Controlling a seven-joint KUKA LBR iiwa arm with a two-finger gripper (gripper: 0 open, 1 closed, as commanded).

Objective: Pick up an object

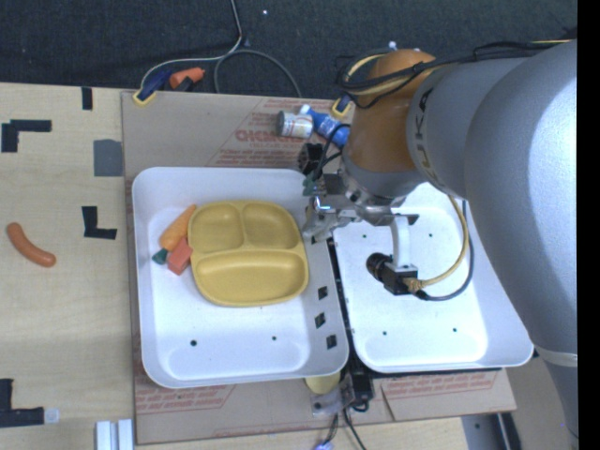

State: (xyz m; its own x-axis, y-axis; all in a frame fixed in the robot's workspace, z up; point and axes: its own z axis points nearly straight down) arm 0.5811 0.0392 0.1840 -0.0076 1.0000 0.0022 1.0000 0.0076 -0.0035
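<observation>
Hovering over divider between bins, jaws (323, 209) state unclear; yellow plate (248, 253) and carrot (174, 232) lie left, reachable.

The arm (511, 186) is showing as a broad, smooth, rounded shell of pale grey, shading darker toward its lower edge. Above the wrist an orange band (384, 120) is wrapping it, glossy and catching a highlight. Thin black cables (375, 75) are looping over the top of that band. Below the band, a cluster of small metal and dark parts (328, 195) is showing at the wrist end, too small to make out in detail. A white bracket (401, 242) is carrying a black fitting (386, 272), and a yellowish hose (457, 261) is curving from it.
</observation>
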